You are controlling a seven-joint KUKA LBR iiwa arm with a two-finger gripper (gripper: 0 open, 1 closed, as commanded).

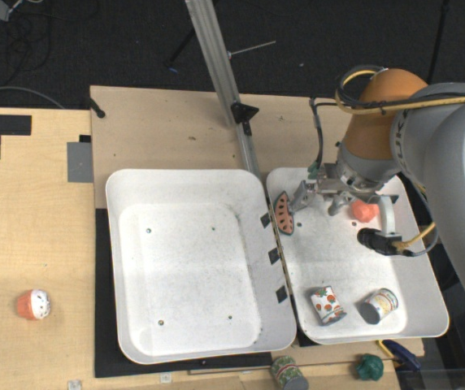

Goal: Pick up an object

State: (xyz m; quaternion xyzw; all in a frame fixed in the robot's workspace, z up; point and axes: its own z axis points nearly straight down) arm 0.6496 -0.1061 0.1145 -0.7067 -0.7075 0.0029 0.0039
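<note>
My gripper (323,197) hangs over the far end of the right bin (428,319), below the arm's orange band. A pink-red lump (365,211) lies just to its right, close beside it. A brown oblong piece with pale dots (283,214) leans on the bin's left rim, just left of the gripper. Near the front of the same bin lie a small white box with red spots (327,305) and a tipped can (378,305). Nothing shows in the gripper's grasp.
The left bin (119,218) sits beside the right one. A slanted aluminium post (216,63) rises behind the bins. On the bench lie a red-and-white ball (33,305) far left, plus a can (285,372) and a green lump (369,367) in front.
</note>
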